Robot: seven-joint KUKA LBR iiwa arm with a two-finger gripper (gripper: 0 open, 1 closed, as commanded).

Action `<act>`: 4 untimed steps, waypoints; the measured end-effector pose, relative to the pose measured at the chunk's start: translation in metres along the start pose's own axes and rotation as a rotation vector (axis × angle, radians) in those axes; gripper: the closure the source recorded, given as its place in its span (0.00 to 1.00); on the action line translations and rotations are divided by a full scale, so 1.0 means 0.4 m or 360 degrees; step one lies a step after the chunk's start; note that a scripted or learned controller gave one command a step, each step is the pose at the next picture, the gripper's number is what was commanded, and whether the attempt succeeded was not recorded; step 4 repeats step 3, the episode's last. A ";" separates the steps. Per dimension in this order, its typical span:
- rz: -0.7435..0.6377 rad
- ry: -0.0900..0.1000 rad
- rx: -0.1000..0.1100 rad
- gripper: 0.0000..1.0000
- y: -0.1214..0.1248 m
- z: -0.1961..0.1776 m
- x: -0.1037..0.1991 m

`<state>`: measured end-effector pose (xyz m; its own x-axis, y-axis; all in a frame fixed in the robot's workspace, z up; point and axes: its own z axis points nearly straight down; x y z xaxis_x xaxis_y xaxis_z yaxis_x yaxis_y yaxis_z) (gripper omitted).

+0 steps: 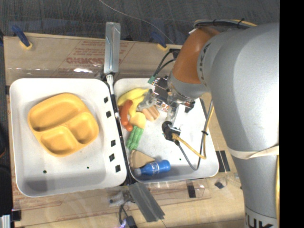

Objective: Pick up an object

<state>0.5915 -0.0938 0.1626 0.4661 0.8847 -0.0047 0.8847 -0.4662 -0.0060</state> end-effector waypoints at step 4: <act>-0.0598 0.0007 -0.0014 1.00 0.108 -0.079 0.148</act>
